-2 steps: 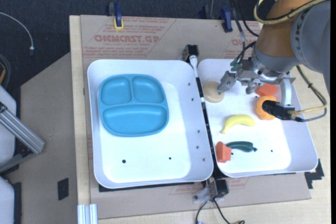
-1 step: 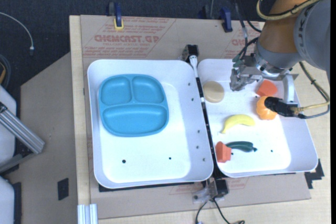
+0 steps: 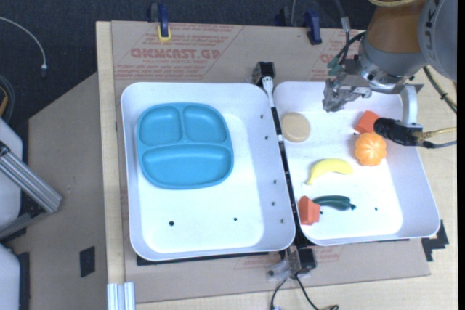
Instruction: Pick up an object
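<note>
Grey and orange-banded, the arm hangs its tool (image 3: pixel 338 99) over the upper part of the right bin (image 3: pixel 407 218), above bare white floor between a tan disc (image 3: pixel 296 127) and an orange block (image 3: pixel 366 120); whether it is apart or together cannot be told, and nothing is seen in it. The approach step appears in hand: an orange fruit (image 3: pixel 370 149), a banana (image 3: pixel 328 169), a dark green piece (image 3: pixel 334 203) and a red block (image 3: pixel 309 210) lie untouched nearby, so the next move calls for settling over one target and descending squarely.

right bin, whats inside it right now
In the right bin: a beige disc, a banana, an orange, an orange block, a red piece and a dark green item. The gripper covers part of the far floor.
</note>
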`<state>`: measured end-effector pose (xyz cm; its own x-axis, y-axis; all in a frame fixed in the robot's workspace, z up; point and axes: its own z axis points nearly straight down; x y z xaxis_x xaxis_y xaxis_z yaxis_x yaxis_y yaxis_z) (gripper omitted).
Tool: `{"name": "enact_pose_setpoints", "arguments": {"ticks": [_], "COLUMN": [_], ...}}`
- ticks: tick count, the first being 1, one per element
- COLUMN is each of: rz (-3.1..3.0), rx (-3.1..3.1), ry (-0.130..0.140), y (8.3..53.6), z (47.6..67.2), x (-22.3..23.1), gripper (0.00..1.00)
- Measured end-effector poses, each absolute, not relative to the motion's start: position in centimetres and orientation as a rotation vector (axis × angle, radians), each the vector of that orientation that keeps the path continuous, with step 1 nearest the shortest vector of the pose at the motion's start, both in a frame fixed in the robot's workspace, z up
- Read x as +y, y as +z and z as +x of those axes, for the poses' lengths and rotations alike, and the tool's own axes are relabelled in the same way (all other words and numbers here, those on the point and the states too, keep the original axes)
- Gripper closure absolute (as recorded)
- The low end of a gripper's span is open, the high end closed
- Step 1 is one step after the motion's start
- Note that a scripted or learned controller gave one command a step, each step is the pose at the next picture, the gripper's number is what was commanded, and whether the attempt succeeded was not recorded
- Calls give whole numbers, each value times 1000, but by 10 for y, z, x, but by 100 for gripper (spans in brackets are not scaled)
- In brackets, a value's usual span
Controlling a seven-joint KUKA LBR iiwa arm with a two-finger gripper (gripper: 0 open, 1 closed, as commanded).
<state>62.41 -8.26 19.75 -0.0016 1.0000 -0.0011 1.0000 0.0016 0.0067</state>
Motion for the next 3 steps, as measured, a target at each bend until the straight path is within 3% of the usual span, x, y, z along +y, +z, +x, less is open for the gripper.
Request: {"name": "enact_pose_setpoints", "arguments": {"ticks": [2,3], "rz": [2217,2216], "rx": [2218,2230], "ry": [5,2], "y": [273,274], "z": [625,622], "x": [-85,-25], "gripper": [100,100]}}
